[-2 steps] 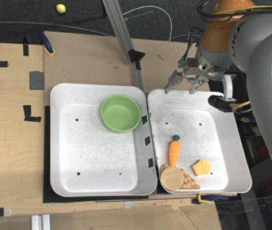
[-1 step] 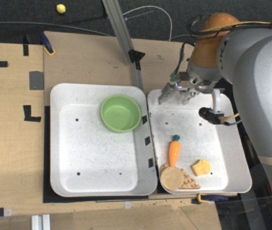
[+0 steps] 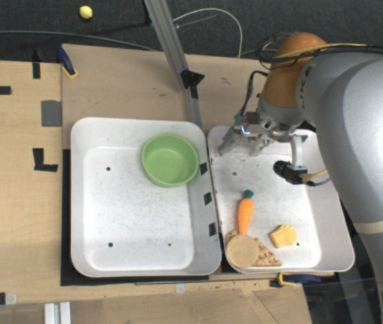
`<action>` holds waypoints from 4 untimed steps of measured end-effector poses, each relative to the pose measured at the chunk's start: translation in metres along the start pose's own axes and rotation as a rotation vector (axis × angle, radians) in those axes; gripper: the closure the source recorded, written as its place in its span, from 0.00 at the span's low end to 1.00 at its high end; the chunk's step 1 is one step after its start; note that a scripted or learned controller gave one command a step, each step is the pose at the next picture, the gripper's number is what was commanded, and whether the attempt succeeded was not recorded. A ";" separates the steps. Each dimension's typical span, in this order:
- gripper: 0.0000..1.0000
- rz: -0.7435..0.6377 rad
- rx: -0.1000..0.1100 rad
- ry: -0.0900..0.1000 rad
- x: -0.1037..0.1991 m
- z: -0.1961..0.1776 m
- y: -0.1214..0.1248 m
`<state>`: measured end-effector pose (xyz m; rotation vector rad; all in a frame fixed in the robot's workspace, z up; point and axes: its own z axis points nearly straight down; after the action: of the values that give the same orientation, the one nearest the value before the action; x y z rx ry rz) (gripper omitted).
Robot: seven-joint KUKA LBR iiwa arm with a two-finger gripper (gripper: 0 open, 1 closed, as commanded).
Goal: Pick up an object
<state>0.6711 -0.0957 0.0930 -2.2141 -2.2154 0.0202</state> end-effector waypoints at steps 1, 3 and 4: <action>1.00 -0.001 0.000 -0.001 0.000 -0.009 -0.001; 1.00 0.000 -0.020 0.002 0.000 -0.111 -0.008; 1.00 -0.002 -0.022 0.001 -0.007 -0.170 -0.004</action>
<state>0.6701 -0.1026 0.2629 -2.2225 -2.2277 -0.0053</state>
